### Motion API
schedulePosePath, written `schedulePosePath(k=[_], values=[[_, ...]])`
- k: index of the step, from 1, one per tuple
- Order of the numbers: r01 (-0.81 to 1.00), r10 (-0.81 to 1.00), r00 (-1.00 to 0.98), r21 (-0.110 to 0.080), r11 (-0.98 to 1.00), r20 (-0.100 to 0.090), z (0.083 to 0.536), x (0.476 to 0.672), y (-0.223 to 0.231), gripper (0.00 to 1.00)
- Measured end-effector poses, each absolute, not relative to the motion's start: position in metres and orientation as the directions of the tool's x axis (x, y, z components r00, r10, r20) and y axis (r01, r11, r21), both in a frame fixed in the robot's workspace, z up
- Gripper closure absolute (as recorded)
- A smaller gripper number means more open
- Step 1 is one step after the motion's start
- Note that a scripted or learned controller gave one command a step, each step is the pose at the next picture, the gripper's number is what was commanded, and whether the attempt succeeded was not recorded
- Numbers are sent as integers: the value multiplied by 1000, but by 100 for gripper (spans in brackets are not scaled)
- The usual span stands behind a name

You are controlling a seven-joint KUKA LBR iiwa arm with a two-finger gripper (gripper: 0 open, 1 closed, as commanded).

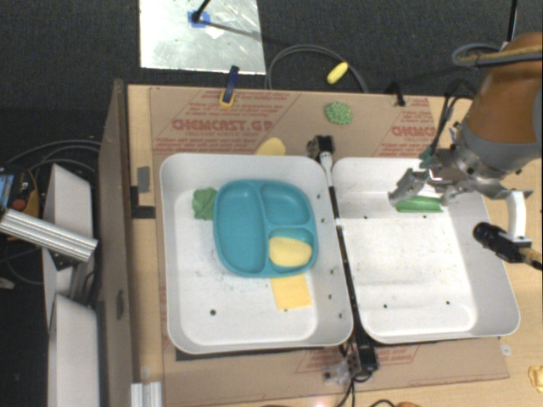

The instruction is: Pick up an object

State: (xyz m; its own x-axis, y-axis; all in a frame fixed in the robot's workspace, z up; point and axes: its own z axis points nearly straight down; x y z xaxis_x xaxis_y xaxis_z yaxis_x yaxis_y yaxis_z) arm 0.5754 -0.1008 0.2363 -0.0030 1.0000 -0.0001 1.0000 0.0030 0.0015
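The gripper (422,189) sits low over the far part of the right bin (424,312), directly above a slim green object (418,203), probably a toy bean pod or similar. The object lies flat on the bin floor, long axis running left to right. Whether the fingers are released, clenched, or closed on the object cannot be determined from this angle.

Handling estimate: the green object looks light, rigid or slightly pliable plastic, with a smooth and possibly slippery skin. Recommended hold is across its narrow width, near mid-length, so it does not pivot or squirt out. Its low profile means the fingertips must reach nearly to the floor.

Surroundings: the right bin's far wall stands near the object and limits approach from that side. The left bin (182,253) carries a blue divided plate (246,227) with a yellow lemon-shaped piece (290,251) in one compartment, a yellow slice (292,292) touching the plate's near edge, and a green leafy piece (204,203) at its left. These lie well apart from the gripper and pose no obstruction.
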Motion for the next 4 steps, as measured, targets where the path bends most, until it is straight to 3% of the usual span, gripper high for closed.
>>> schedulePosePath(k=[1,2,3,4], values=[[1000,1000,3,-3,-3,0,163,594,-162,0],[1000,1000,-1,1,1,-2,102,620,-183,0],[1000,1000,-2,6,2,-1,116,621,-182,100],[1000,1000,-11,6,11,1,84,672,-123,100]])
